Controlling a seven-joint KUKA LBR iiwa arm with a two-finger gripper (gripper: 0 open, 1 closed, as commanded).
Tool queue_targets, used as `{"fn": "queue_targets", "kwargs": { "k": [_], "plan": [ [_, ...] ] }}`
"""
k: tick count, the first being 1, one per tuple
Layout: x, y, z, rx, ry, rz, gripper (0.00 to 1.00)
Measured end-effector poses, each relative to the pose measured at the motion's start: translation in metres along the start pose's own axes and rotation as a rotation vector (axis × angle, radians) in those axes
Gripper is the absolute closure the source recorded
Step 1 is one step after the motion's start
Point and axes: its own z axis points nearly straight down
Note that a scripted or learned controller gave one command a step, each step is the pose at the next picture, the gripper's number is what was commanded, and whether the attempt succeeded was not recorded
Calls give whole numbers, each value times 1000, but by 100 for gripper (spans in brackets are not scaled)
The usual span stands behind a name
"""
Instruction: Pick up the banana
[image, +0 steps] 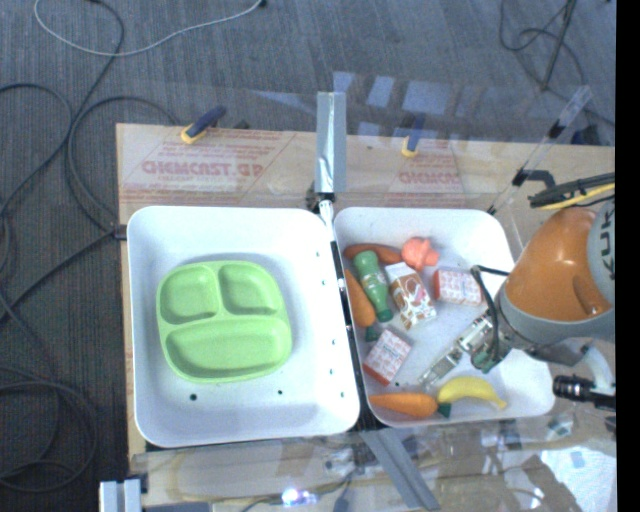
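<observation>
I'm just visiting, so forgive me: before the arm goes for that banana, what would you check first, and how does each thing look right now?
1. Banana in plain sight, front of the right bin: ok.
2. Top of the banana uncovered: ok.
3. Gripper near it, just up and left: ok.
4. Gripper centred over the banana: not ok.
5. Room beside it: not ok, a carrot lies against its left end.
6. Fingers open: cannot tell.

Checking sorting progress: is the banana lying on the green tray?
No, the banana lies in the right bin, beside a carrot; the green tray sits in the left bin.
</observation>
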Motion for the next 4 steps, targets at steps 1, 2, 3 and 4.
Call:
{"fn": "queue_targets", "kwargs": {
  "k": [1,2,3,4],
  "plan": [
    [-1,2,-10,-5,-5,-1,100],
    [-1,2,-10,-5,-4,-1,0],
    [-4,2,2,-8,-1,512,0],
    [-8,-5,2,-2,-9,132,0]
  ]
}}
